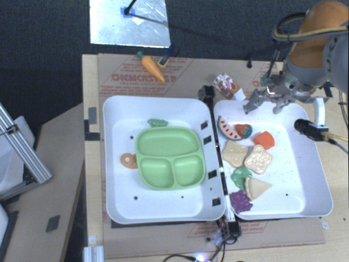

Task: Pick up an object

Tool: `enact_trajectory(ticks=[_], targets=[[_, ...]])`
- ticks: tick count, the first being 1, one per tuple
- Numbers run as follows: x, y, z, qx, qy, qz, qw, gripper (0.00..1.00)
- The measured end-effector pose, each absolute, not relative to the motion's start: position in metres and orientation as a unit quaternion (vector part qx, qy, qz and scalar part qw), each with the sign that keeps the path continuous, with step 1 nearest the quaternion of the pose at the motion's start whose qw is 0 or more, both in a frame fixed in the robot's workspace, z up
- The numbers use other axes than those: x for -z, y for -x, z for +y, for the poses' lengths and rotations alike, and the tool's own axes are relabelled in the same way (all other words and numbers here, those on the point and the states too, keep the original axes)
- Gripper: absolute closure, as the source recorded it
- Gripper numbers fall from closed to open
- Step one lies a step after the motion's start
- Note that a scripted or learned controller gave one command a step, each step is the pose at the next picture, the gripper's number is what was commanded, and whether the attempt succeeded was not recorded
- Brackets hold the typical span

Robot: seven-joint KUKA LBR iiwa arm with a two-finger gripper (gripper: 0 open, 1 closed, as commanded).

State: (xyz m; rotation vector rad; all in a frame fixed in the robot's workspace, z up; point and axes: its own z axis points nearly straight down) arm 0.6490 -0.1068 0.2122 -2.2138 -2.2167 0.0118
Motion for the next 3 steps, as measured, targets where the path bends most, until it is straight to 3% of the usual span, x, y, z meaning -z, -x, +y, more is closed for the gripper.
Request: enact_trajectory(ticks=[1, 3], targets=[[-0.221, -0.652, -0.107, 0.0004, 0.706, -0.708, -0.001, 0.0], [-0.104, -0.655, -0.097, 0.0008, 0.706, -0.708, -0.001, 0.0]])
